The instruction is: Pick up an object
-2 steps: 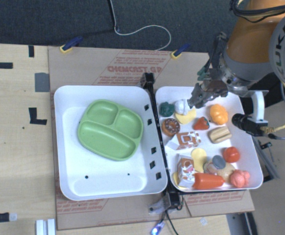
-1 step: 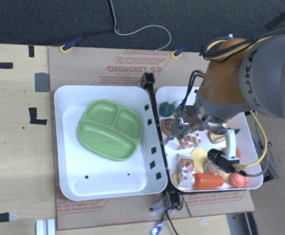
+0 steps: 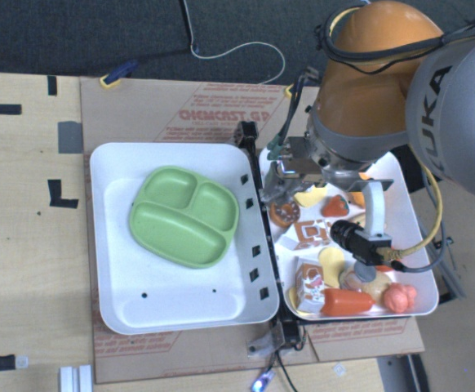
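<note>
From my screen the arm point(image 3: 384, 72) hangs over the right bin point(image 3: 417, 219), and the gripper point(image 3: 282, 188) sits low at that bin's upper left corner, beside the divider; whether it is spread or pinched I cannot tell from this angle. Just below it lies a small brown round object point(image 3: 286, 213). Other toys, an orange carrot-like piece point(image 3: 348, 302) and a pink ball point(image 3: 400, 297), lie near the front edge. A green divided plate point(image 3: 184, 216) rests in the left bin point(image 3: 115, 300).
</note>
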`<state>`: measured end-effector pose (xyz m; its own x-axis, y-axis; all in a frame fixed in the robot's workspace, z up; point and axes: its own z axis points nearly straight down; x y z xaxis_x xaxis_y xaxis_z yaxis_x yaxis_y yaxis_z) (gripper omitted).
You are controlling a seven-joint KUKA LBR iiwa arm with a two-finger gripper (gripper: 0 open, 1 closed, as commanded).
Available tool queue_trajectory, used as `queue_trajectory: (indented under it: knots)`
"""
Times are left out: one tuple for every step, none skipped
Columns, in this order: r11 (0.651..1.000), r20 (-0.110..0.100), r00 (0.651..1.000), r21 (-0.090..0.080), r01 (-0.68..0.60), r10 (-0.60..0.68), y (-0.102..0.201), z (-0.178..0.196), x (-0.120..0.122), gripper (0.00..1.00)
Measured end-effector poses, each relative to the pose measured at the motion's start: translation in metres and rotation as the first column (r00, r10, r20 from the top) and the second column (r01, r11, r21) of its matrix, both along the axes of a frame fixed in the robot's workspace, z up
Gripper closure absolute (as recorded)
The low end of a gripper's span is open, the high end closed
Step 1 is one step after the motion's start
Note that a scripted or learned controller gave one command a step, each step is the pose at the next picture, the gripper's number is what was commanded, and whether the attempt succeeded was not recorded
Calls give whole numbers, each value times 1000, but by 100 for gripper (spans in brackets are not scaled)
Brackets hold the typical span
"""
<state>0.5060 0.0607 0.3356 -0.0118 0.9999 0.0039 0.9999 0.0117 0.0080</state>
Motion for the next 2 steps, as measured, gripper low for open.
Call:
queue_trajectory:
  knots:
    - [1000, -3, 1000, 0, -1, 1, 73, 74, -23, 100]
    - [1000, -10, 1000, -6, 8, -8, 68, 79, -22, 100]
